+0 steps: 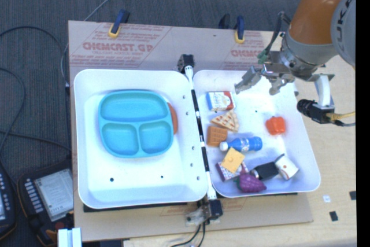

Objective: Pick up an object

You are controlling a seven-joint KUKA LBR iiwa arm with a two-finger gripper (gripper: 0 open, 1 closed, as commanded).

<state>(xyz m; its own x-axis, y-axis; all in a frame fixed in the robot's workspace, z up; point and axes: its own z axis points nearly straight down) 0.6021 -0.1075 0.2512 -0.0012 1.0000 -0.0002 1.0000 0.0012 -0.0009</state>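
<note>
camera view: we see the claw (261, 80) above the far end of the right bin (306, 150), fingers spread, nothing between them. in this bin we note an orange object (276, 125) near the right wall, a red-and-white carton (220, 100), a waffle piece (225, 121), a blue bottle (244, 144), a yellow block (233, 160) and purple grapes (251, 183). the left bin (92, 182) holds a blue divided tray (136, 123). both bins rest on the tabletop (341, 194).
</note>
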